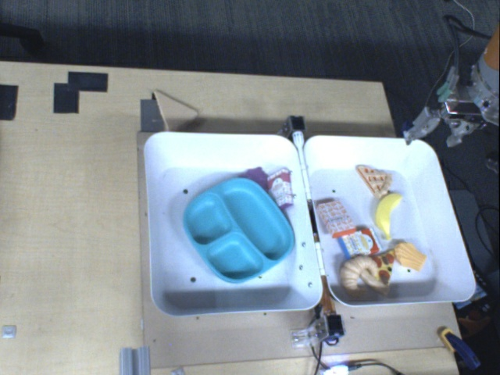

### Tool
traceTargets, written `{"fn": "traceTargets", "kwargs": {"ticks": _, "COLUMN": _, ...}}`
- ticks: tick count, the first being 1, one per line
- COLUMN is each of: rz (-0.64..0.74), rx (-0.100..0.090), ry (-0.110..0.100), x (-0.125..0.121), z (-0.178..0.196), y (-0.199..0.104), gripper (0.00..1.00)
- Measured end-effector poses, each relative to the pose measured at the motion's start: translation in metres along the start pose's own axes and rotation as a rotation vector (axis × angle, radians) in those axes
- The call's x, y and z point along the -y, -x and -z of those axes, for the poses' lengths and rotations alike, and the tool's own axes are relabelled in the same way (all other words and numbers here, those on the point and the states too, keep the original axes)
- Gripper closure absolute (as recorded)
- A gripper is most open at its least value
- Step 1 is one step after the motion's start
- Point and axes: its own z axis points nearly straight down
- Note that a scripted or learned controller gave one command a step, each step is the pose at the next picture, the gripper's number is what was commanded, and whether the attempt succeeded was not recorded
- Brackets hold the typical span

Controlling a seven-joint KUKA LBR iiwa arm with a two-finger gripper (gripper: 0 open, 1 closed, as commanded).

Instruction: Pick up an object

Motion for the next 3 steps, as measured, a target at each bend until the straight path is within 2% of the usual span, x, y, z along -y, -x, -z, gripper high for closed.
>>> {"fn": "traceTargets", "kwargs": {"ticks": 1, "rz": -0.002, "rx": 0.0, "ry": 0.003, "x": 0.02, "z": -0.174, "y": -0.008, "gripper": 0.0}}
{"fn": "traceTargets", "kwargs": {"ticks": 2, "rz": 0.001, "rx": 0.001, "ry": 0.006, "x": 0.018, "z": -0.162, "y": -0.009, "gripper": 1.0}}
{"fn": "traceTargets", "kwargs": {"ticks": 3, "rz": 0.002, "rx": -0.001, "ry": 0.005, "x": -0.006, "z": 0.012, "y": -0.092, "gripper": 1.0}}
